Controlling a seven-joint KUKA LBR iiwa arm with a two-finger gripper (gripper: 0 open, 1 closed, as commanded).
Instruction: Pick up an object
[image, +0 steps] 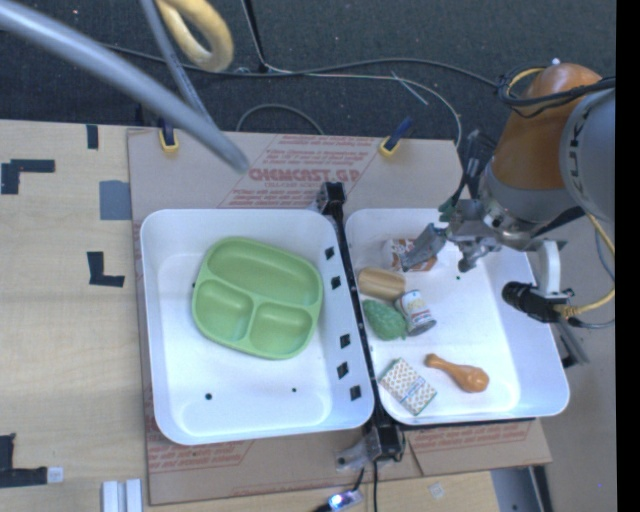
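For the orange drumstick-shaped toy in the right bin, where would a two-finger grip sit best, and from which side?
Probably from straight above, closing across the narrow neck of the orange drumstick toy, just left of its bulbous end. It lies flat on the right bin floor with bare space around it, long axis running left to right, so fingers set fore and aft of the neck should clear the checkered packet.

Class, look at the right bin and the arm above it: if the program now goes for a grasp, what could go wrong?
1. The tan roll, green item and small can sit bunched together, so a descent there may catch two things or push them apart.
2. The end effector hangs near the crumpled wrapper, which looks flimsy and might slip.
3. The checkered packet lies against the right bin's front wall, leaving little room.
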